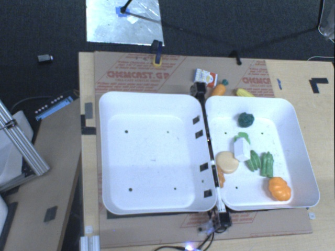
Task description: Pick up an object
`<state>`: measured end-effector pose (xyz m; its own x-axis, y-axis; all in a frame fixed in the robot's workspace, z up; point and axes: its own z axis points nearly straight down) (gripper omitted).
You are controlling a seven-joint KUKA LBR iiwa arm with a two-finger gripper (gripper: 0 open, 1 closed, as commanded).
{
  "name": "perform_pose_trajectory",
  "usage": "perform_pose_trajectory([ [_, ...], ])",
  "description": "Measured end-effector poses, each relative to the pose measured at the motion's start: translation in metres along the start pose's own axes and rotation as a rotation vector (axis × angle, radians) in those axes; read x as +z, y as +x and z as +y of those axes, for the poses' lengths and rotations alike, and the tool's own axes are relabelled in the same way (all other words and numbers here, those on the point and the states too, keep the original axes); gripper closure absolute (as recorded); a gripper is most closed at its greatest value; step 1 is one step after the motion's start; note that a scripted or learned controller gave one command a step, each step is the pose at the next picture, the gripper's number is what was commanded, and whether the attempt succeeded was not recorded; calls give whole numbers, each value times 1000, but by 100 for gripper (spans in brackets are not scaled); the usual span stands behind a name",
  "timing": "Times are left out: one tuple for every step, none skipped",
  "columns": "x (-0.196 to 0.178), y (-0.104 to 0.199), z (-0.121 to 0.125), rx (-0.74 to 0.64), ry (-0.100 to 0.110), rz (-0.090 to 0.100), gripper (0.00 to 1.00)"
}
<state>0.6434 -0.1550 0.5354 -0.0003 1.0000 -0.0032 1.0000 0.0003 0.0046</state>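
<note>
Bench bins [293, 114] hold toy food [280, 188].

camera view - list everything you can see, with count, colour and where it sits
white bins: 2, white, side by side on the board
dark green lump: 1, dark green, upper part of the right bin
white block: 1, white, middle of the right bin, a small green piece just above it
tan round piece: 1, tan, right bin near the divider
green pods: 2 or 3, green, right of the white block
orange item: 1, orange, lower right corner of the right bin
carrot-like item: 1, orange, on the board behind the bins
yellow item: 1, yellow, board behind the right bin
foil sheet: 1, silver, on the dark floor at top
</note>
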Motion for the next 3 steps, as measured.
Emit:
perform_pose_trajectory([
  [1, -29, 25, 1, 2, 0, 100],
  [0, -53, 25, 1, 1, 0, 100],
  [-1, -42, -14, -1, 2, 3, 100],
])
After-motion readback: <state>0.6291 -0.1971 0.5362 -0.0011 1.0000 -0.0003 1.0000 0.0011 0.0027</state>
